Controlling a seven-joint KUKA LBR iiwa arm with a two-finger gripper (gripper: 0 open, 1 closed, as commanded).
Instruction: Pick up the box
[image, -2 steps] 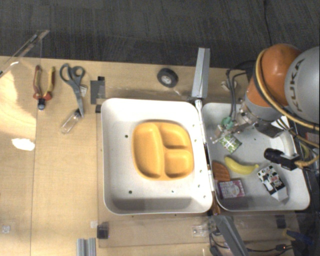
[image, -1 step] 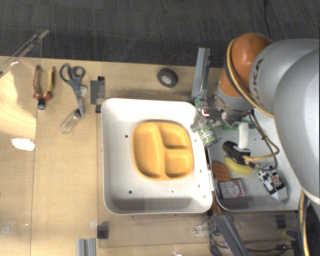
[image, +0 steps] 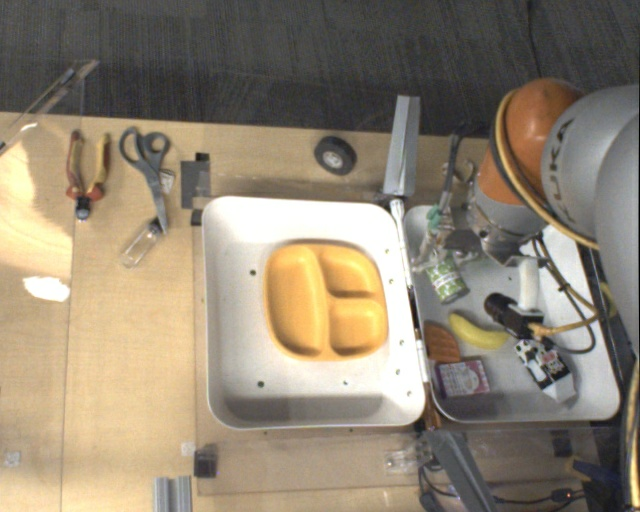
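Below, wooden bench (scissors, pliers), dark carpet.

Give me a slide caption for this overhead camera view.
KUKA arm over right bin of small items; yellow tray in left bin.

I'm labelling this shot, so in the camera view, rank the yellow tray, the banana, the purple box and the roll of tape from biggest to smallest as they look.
1. Yellow tray, by far the largest.
2. Banana.
3. Purple box, close to the banana in area, so that order is unsure.
4. Roll of tape, smallest.
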